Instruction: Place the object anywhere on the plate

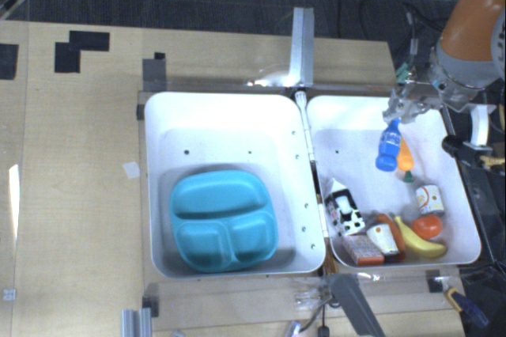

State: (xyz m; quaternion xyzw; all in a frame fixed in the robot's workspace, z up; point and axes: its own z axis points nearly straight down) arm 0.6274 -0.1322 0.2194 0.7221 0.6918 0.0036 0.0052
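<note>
Blue bottle (388, 147) hangs upright over the far part of the right bin (345, 127), its top caught between the fingers of the gripper (398, 112), which are closed on it. Just beside it, on its right, lies a small orange object (405, 157) (what it is cannot be told), and a tiny dark green piece (409, 178) sits below that. The arm (473, 19) comes in from the right, its orange band above the grey wrist. Nearer the front of the same bin lie a white carton (429, 198), a tomato (428, 226), a banana (421, 244), a white tube with an orange label (383, 237), a reddish box (363, 250) and a black-and-white carton (344, 211), crowded together. The left bin (213, 115) holds the blue divided plate (224, 220), lying flat toward its near side, well apart from the bottle.
</note>
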